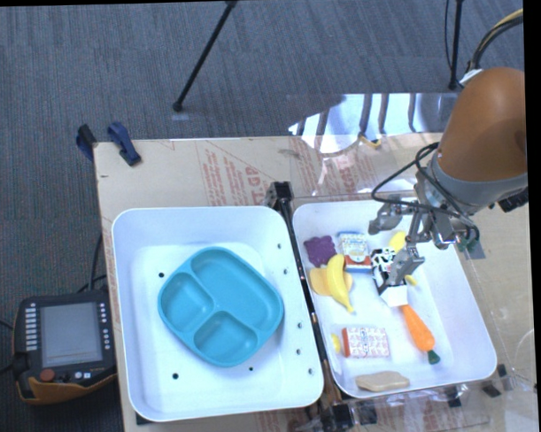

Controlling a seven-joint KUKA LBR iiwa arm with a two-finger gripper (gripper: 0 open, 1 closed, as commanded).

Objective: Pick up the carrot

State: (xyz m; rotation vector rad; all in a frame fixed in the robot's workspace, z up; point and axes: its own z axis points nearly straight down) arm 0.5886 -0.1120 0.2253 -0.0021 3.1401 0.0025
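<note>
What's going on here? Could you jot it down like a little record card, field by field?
arm: grey with orange band, reaching in from the right
gripper: low over the right bin, just above the carrot's top end
carrot: lying in the right bin, not lifted
neighbours: banana, purple grapes, cracker box
left bin: holds a blue divided plate

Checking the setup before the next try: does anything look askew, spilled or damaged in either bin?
Nothing stands out. The blue plate lies flat in the left bin; the carrot and other toy foods lie loose in the right bin.
</note>
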